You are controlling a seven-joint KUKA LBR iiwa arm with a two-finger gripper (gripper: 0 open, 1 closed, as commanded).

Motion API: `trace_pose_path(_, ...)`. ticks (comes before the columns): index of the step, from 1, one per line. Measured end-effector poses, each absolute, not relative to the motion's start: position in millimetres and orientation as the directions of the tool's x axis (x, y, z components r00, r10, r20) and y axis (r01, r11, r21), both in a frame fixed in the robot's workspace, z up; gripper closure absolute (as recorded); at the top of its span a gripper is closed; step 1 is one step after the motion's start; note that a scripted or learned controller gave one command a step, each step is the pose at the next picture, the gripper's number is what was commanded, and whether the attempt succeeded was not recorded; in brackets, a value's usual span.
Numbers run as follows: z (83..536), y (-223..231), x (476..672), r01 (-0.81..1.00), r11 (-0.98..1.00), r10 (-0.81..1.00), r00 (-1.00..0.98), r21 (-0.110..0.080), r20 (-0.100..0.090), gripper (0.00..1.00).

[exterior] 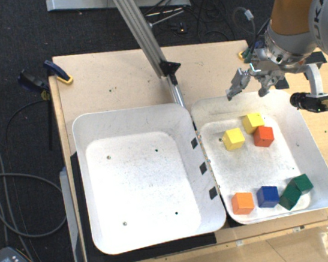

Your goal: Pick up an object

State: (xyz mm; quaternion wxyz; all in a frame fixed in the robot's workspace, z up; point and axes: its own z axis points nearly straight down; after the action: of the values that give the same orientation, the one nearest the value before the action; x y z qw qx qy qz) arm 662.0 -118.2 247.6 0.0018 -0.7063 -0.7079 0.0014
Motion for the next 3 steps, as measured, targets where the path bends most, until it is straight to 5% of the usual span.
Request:
trace_pose_path(1, 251, -118, 662.8, 1.000, 0.004, 1.000, -0.004, 0.000, -0.001, 0.00)
trace_pose_path(3, 143, -122, 667.4, 1.000, 0.002, 1.000, -0.002, -0.006, 0.000, 0.00)
